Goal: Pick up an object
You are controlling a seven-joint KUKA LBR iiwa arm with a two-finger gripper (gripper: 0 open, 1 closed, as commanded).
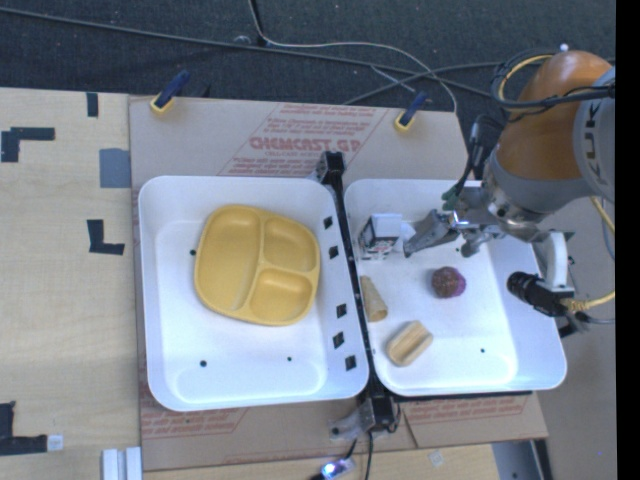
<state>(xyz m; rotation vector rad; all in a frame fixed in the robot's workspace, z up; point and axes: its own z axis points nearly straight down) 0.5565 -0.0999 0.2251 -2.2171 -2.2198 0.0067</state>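
You see gripper point(428, 236) over right bin point(520, 363) | fingers apart, clamped on nothing | purple ball point(448, 282) just beside | divided yellow plate point(257, 264) in left bin point(170, 368)

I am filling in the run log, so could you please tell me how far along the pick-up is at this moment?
Nothing looks picked up yet. In the right bin, the tan block, the tan piece by the divider, the dark reddish ball and the small black-and-white object all lie on the floor. The gripper hangs over that bin near the small object, with nothing visibly held. Grasping and lifting remain.
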